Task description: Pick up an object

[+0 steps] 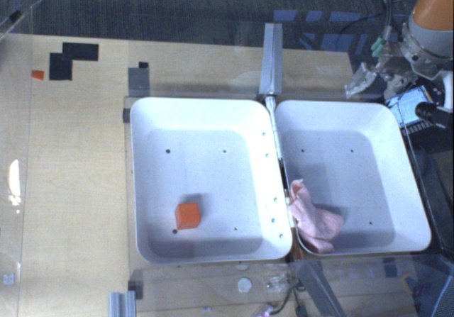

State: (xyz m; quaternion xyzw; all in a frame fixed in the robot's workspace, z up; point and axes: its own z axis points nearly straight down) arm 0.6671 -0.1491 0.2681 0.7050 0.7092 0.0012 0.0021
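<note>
- Nothing picked up yet, so basically the whole job's still ahead of me.
- My gripper hangs over the bench just past the far right corner of the right bin; can't tell how it's set, but nothing's in it.
- Candidates: an orange block near the front of the left bin, and a pink cloth bunched in the right bin's front-left corner.
- Left to do: pick one, get over it, drop down, grab, lift.

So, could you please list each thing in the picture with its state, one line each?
Orange block: resting flat on the floor of the left bin, near its front, untouched.
Pink cloth: crumpled, lying in the right bin against its front-left corner.
Gripper: raised beyond the far right corner of the right bin, holding nothing visible.
</note>
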